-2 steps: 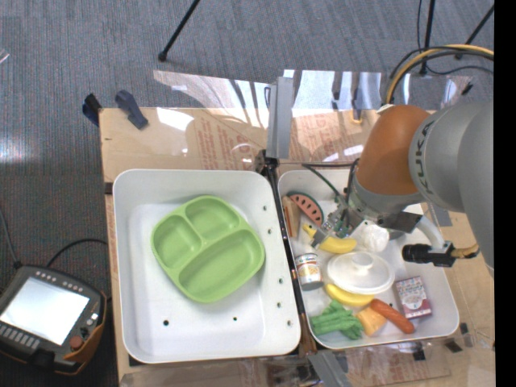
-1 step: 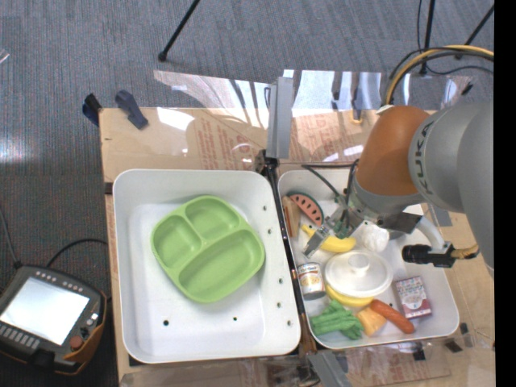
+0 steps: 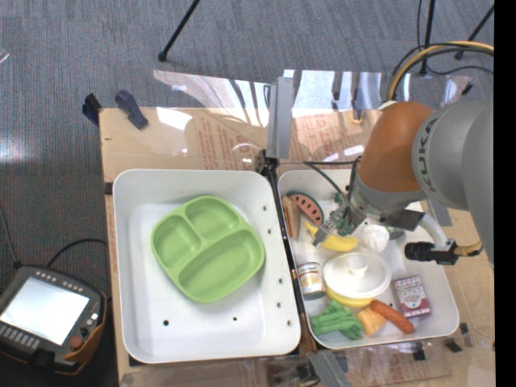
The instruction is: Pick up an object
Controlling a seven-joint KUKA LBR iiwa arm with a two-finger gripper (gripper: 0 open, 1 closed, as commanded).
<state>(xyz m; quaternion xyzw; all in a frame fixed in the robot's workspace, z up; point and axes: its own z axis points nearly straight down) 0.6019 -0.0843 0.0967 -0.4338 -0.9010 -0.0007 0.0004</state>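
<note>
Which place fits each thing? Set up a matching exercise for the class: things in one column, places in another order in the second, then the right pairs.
Things:
1. green divided plate
2. watermelon slice
3. small can
4. handheld screen

Places:
A. right bin, far left corner
B. floor, left of the bench
C. left bin
D. right bin, against its left wall

Pairs: 1-C, 2-A, 3-D, 4-B
</note>
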